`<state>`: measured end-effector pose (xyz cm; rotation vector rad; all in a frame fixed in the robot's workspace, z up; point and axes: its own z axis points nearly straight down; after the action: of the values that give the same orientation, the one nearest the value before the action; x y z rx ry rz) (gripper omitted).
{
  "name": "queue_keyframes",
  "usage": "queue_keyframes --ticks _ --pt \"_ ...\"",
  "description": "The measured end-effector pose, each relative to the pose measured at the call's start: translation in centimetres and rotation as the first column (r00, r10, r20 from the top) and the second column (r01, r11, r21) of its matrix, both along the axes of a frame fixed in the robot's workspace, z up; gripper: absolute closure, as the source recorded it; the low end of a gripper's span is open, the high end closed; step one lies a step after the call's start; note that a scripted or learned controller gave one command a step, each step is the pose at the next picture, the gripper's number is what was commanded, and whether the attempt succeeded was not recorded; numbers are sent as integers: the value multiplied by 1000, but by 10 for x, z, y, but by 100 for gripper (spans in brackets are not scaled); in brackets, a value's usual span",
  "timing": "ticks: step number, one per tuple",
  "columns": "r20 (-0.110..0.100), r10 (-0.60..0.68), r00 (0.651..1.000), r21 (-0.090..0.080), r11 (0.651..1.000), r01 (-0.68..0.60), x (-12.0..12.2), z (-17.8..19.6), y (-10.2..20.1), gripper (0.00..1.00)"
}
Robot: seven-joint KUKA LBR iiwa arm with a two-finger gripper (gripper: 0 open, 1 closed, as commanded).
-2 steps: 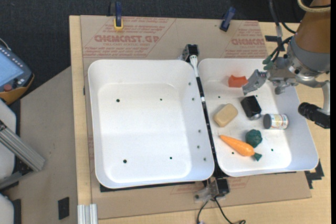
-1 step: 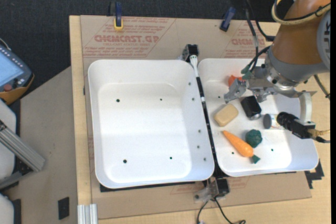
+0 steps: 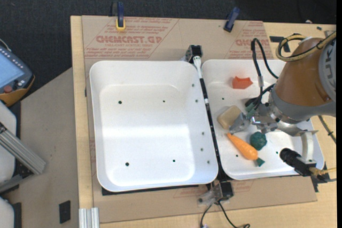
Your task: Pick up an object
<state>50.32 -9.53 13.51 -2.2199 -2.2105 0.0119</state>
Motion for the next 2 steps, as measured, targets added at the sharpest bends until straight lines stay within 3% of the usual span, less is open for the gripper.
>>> queue_keyframes --ticks 1,2 --pt "17 7 1000 -1 1000 -7 21 52 22 0" --pt "9 6 1000 1 1000 -6 0 49 47 0"
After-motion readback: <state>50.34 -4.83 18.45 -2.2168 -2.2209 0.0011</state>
